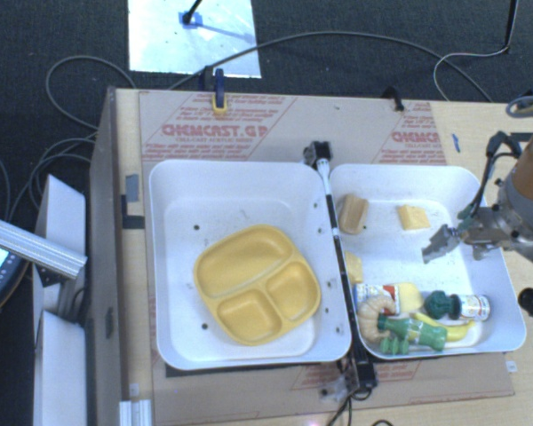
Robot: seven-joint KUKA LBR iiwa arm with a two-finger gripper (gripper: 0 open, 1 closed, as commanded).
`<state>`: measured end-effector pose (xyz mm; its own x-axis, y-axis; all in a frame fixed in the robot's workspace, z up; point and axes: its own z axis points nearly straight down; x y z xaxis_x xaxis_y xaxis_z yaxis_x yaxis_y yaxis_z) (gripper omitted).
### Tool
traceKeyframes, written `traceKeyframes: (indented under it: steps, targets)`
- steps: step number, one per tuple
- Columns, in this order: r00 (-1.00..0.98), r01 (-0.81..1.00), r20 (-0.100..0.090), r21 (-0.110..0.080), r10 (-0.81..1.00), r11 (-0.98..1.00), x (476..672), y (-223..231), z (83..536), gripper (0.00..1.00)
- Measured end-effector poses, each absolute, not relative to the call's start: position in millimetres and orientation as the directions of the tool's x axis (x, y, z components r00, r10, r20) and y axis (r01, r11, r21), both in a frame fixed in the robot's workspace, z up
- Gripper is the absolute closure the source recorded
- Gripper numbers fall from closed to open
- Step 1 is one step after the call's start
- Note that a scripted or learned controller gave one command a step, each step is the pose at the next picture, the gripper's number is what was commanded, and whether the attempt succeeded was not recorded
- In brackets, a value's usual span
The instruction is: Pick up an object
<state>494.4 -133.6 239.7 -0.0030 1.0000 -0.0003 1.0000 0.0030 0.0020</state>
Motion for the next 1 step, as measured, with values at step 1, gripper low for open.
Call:
traceKeyframes:
  steps: [1]
  targets:
    - [-0.003, 1.000, 0.001, -0.002, 1.000, 0.003, 563.0, -114.3, 137.9, 0.00]
